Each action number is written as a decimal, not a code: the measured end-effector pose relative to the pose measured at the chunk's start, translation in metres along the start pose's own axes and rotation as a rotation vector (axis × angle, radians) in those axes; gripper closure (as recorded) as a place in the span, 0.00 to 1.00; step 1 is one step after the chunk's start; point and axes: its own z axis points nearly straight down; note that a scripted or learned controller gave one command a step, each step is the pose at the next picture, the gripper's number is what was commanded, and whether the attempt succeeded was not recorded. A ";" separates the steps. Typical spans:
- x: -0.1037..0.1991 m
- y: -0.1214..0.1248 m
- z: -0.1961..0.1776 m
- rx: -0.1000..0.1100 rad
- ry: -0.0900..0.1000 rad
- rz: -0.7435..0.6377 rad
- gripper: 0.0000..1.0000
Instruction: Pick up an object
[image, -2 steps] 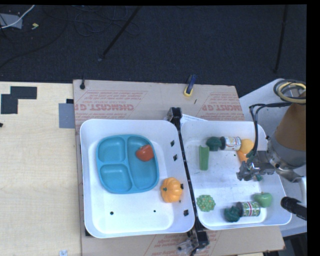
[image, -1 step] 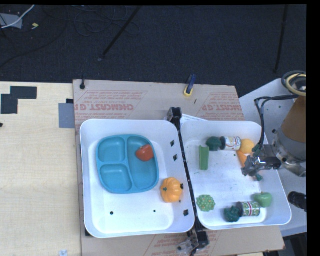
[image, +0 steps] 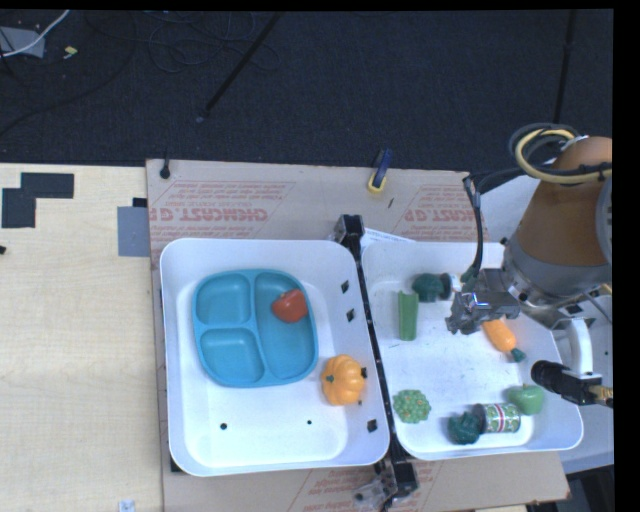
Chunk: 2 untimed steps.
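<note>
My gripper (image: 466, 314) hangs low over the upper middle of the right bin (image: 440, 360). An orange carrot (image: 500, 335) lies just to its right, close beside it. Up and to its left sits a dark green vegetable (image: 432, 287), and a long green piece (image: 407, 315) lies further left. Nothing shows between the gripper and the bin floor that I can make out.
Along the right bin's front lie a round bumpy green thing (image: 411, 405), a dark teal lump (image: 465, 428), a small bottle (image: 498, 419) and a pale green fruit (image: 527, 400). The left bin (image: 190, 420) holds a blue divided plate (image: 250, 330) with a red fruit (image: 290, 306), and a yellow-orange pumpkin (image: 343, 380).
</note>
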 end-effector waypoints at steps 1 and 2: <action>0.043 0.029 0.008 0.000 0.000 0.000 1.00; 0.090 0.048 0.014 0.001 -0.001 0.000 1.00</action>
